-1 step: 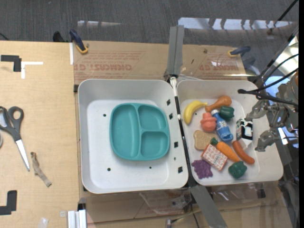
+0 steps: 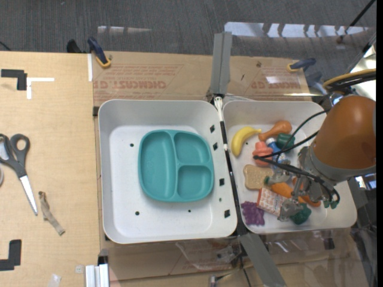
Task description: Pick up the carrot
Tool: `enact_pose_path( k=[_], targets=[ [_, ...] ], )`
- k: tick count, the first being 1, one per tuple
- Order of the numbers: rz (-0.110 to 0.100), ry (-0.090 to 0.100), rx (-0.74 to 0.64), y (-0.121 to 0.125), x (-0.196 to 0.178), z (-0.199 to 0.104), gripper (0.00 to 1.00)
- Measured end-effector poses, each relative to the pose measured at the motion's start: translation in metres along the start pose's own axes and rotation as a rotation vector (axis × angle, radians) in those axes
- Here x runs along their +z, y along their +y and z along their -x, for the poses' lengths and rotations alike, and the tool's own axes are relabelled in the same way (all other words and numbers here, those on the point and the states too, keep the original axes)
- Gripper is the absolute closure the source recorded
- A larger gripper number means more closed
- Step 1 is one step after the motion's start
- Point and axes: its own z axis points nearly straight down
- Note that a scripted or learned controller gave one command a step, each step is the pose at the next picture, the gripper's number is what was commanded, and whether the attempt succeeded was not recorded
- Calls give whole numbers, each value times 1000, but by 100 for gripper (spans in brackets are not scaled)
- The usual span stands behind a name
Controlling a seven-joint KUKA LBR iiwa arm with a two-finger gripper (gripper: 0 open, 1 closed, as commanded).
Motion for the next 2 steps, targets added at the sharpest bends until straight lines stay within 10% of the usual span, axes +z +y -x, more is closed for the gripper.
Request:
enact_pose_path(
  k=[1, 2],
  targets=[
    [-1, -4, 17, -6, 22, 3, 0],
    [-2, -9, 13, -5, 12, 5, 100]
  ],
)
